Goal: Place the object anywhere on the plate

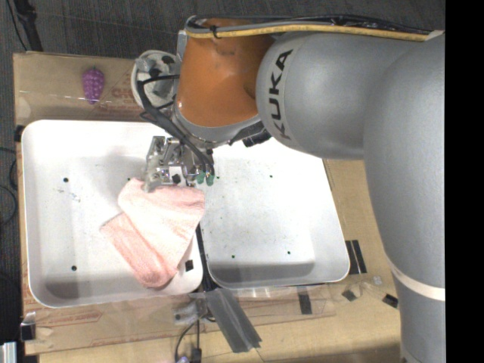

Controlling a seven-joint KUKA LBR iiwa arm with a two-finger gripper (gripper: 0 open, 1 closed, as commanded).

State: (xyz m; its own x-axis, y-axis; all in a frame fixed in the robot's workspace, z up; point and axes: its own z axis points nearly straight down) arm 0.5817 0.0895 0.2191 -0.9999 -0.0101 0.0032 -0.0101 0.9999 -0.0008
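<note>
Cardboard-brown bench (57,89) carries 2 shallow white bins side by side, the left bin (45,203) and the right bin (302,225), and I reach in over them from the right. My gripper (175,169) hangs over the left bin near its far right corner, just at the upper edge of a pink cloth (155,229). That cloth is the object I judge I am meant to move; it lies folded and draped along the left bin's right wall, its lower end slumped toward the near right corner. Whether I am clenched on it or released I cannot tell (my own wrist hides the contact). No plate is recognisable to me among these things. A small purple object (93,84) sits on the bench beyond the left bin's far edge, well apart from my work.
</note>
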